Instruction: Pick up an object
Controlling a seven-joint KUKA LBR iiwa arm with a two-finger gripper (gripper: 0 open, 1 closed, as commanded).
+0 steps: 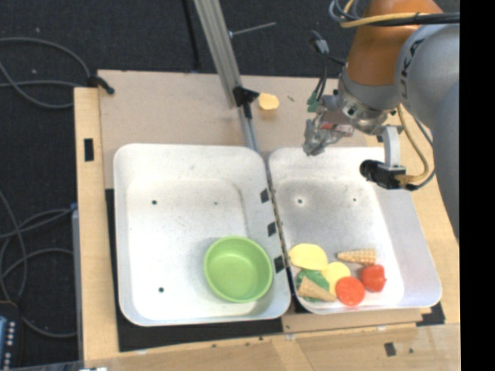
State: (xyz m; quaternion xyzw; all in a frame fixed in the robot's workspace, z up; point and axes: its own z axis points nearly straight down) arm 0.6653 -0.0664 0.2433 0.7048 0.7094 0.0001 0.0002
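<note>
Arm over the right bin's far edge, toys heaped at its near edge

No legible writing. The gripper [315, 147] hangs above the right bin [402, 230]; toy food [340, 273] lies well apart; a green bowl [237, 268] sits in the left bin [155, 207] on a tan bench [170, 107] over dark floor [46, 22].

Glossy green plastic bowl [238, 268]
</note>
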